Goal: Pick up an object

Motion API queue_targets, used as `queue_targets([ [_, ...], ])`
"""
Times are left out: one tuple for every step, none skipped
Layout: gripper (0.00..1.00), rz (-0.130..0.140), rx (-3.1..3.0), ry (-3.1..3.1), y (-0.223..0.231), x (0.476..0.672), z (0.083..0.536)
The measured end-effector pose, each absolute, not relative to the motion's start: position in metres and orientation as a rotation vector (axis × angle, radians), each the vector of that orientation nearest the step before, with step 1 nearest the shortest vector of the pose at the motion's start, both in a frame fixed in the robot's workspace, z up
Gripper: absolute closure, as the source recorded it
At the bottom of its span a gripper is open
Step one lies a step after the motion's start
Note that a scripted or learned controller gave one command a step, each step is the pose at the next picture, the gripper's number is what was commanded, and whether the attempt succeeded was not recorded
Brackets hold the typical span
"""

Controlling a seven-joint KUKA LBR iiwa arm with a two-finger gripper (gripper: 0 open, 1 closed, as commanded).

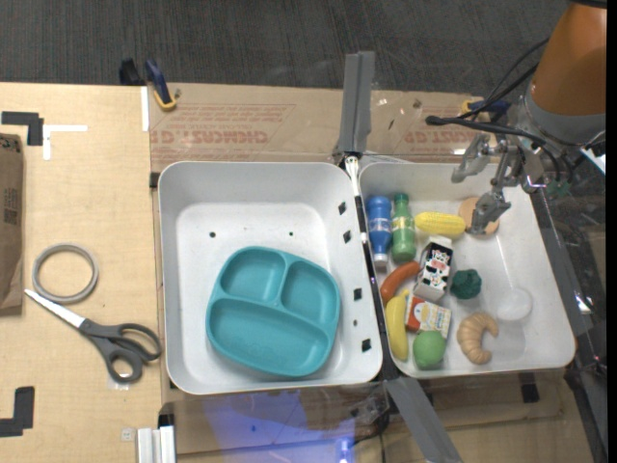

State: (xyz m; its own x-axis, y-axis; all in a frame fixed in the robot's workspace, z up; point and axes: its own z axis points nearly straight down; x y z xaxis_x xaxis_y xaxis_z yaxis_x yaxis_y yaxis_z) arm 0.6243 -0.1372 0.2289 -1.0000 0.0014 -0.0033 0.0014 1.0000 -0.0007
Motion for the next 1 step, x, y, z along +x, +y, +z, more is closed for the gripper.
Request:
queue_targets([
  [0.0,-0.011,-0.134,3.116,-0.1025,0.5881,0.1131],
])
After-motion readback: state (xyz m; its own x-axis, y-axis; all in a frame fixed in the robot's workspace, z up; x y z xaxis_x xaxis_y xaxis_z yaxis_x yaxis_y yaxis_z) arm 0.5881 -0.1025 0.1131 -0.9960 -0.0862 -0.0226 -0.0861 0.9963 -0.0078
